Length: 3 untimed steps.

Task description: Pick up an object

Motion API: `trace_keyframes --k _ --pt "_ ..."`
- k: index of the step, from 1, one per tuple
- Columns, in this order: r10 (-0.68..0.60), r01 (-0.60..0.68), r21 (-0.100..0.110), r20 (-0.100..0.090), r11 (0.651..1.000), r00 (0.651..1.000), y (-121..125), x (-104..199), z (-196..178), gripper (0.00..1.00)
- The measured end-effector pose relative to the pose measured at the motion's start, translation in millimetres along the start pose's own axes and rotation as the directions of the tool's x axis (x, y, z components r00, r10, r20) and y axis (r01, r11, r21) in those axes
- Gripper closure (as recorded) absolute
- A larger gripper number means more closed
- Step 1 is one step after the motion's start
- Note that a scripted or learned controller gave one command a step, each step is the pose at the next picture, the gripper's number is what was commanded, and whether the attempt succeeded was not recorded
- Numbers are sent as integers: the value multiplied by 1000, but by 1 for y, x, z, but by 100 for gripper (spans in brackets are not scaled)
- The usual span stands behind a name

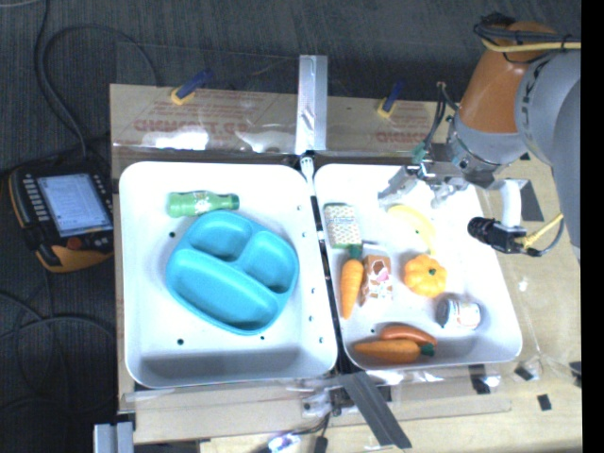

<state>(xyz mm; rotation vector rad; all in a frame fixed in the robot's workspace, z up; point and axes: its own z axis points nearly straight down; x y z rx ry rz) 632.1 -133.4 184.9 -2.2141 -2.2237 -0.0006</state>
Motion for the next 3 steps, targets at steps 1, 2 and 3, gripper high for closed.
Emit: trace_keyframes --k 1,2,3 --pt "-28 28 1 4 1000 1000 -37 -47 73 0" --pt "117 -117 -10 -2 993 993 -44 -47 95 0" --pt "115 -115 -14 -5 993 993 -42 -46 85 100"
